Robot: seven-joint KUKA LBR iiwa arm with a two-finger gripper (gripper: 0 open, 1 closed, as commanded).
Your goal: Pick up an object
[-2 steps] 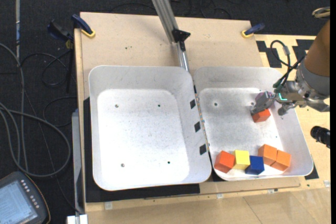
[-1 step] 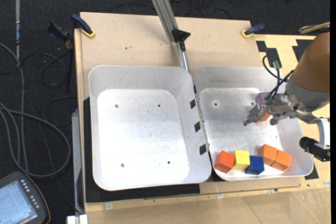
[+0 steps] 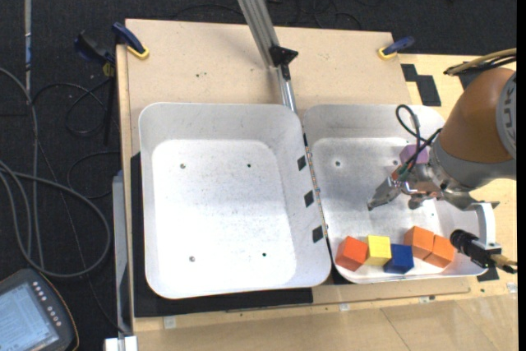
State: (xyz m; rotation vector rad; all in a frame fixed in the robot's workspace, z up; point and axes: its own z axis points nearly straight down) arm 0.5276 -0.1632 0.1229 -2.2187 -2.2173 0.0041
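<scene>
Several small blocks lie along the front wall of the right bin (image 3: pixel 353 131): an orange block (image 3: pixel 352 252), a yellow block (image 3: pixel 378 248), a blue block (image 3: pixel 400 259) and two orange blocks (image 3: pixel 431 246) side by side at the right. My gripper (image 3: pixel 386 195) hangs over the middle of the right bin, behind the blocks and apart from them. It points left and down. Nothing shows between its fingers.
The left bin (image 3: pixel 164 127) sits beside the right one, the two rims meeting at the centre. A slanted metal pole (image 3: pixel 251 0) runs from the top of the view down to the bins' junction. Clamps (image 3: pixel 131 41) sit at the bench's back corners.
</scene>
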